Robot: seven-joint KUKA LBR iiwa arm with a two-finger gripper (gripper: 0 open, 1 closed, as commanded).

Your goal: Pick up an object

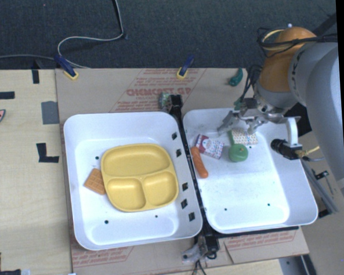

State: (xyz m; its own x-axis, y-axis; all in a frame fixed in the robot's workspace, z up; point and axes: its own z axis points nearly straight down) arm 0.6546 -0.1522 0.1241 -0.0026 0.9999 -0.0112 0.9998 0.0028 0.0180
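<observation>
- The grey arm (323, 90) enters from the right, its orange band (280, 60) at the far side.
- The tool (239, 123) hangs low, its fingers (225, 125) spread apart, gripping nothing.

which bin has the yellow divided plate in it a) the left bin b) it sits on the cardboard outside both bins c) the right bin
a, the yellow divided plate lies inside the left bin, with an orange cracker tucked at its left edge, while the right bin holds the carrot and the green piece.
</observation>
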